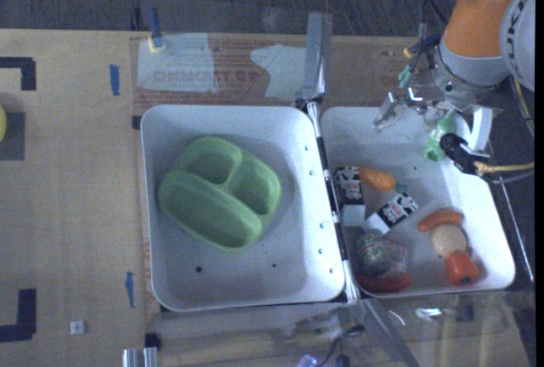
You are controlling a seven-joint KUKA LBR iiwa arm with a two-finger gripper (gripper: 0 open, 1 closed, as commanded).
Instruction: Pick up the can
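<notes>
Wooden bench top (68, 212) carries two white bins: the left bin (161, 272) holds a green divided plate (219, 191), while the right bin (501, 259) is crowded with small items, the can (378, 253) lying on its side near that bin's front left corner, touching a red item (387, 282) just in front of it. To grasp it well, the arm (484, 17) would probably need to travel forward and left, then descend straddling the can's short width without snagging its neighbours. Its gripper (406, 106) hovers over the bin's back edge, well apart from the can, fingers spread and holding nothing.
</notes>
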